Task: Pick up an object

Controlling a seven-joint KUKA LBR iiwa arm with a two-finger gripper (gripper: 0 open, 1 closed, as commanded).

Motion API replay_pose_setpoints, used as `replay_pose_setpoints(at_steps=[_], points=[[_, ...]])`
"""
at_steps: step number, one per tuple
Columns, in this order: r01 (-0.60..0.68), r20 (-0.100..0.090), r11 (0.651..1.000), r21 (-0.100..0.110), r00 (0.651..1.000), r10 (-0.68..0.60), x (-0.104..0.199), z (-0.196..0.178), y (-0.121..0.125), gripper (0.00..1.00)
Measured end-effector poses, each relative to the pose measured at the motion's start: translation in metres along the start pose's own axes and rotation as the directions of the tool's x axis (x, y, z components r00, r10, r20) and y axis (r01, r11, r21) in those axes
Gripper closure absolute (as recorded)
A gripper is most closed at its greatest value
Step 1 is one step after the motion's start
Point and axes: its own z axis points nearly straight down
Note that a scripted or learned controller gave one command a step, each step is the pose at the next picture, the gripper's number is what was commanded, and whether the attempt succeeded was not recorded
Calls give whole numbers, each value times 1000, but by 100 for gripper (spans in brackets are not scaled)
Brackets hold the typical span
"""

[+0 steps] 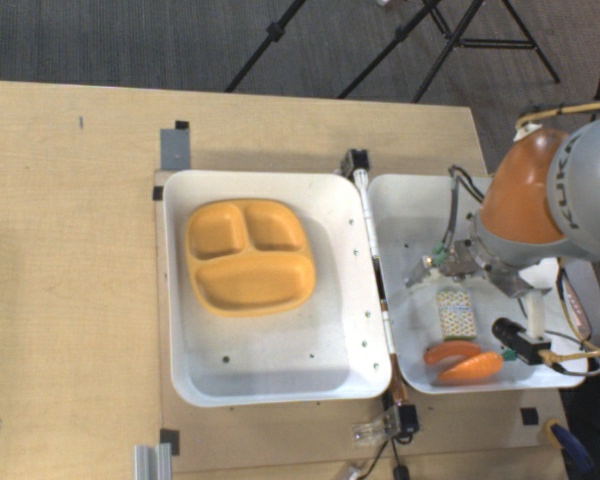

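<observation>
Grey KUKA arm (pixel 580 193), rounded and smooth-cased, with dark lettering partly visible on its side. Broad glossy orange band (pixel 520 188) bulging just above the wrist. Thin dark cables (pixel 458 193) looping down from the band's left side toward the wrist. Small metal wrist assembly (pixel 460 261) below, with a speck of green on it. Fingers too small to make out.

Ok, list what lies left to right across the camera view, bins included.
Left bin holding the yellow divided plate → right bin with the patterned packet and orange items → the arm's orange band.
</observation>
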Motion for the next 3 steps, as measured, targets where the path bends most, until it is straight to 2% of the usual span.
replay_pose_setpoints(at_steps=[1,2,3], points=[[21,4,1000,-2,1000,-21,-35,0,-68,0],[25,6,1000,-13,1000,-25,-34,-13,-63,100],[-62,0,998,4,998,62,-1,-87,-31,100]])
